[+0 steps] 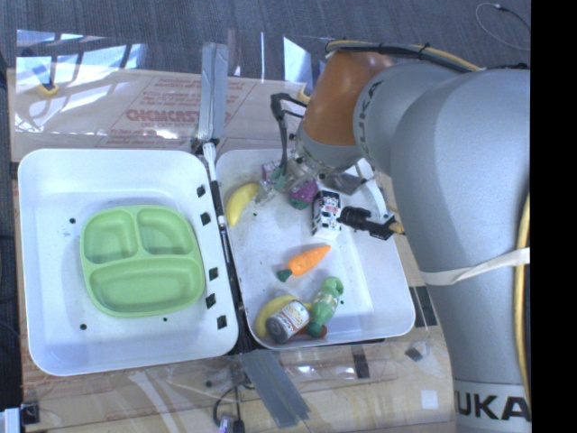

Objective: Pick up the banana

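- on your left, the left bin [36, 269] holds a green divided plate [141, 260], lying flat near the bin's middle with its three compartments facing up
- a row of black clips [215, 260] runs along the seam where the two bins meet
- in the right bin [383, 282], the banana [238, 201] lies at the upper left, just beside that seam and resting on the bin floor
- near the front of the right bin you will find a small jar [288, 320] on its side against a yellow item [268, 311], with a green bottle [325, 300] touching the jar's right side
- an orange carrot [306, 260] lies alone at the bin's middle
- the gripper [293, 183] hangs over the upper part of the right bin, to the right of the banana and apart from it; whether it is clenched or released, you cannot tell
- the grey arm [451, 170] with its orange band [338, 97] covers the right side of the bench
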`<state>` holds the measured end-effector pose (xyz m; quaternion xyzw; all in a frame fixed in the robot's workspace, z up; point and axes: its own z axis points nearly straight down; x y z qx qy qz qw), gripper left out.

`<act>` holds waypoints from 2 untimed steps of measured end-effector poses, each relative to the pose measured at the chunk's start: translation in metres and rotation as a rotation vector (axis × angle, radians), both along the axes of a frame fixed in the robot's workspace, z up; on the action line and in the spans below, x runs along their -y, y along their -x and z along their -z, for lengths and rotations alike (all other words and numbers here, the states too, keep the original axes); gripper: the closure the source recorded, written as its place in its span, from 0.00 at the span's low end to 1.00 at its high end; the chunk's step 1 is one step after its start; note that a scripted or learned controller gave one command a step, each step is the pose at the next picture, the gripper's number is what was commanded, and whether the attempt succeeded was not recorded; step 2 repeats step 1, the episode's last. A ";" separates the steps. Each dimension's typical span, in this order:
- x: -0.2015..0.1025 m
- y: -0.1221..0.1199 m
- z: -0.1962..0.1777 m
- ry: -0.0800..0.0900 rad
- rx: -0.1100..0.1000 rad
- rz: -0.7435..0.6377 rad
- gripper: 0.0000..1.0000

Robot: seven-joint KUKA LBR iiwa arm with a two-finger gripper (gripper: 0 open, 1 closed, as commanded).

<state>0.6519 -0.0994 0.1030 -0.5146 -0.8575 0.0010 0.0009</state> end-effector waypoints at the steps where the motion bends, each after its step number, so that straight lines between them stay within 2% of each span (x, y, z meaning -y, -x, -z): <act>1: 0.000 0.000 0.000 0.000 0.000 0.000 0.00; 2: 0.000 0.000 0.000 0.000 0.000 0.000 0.00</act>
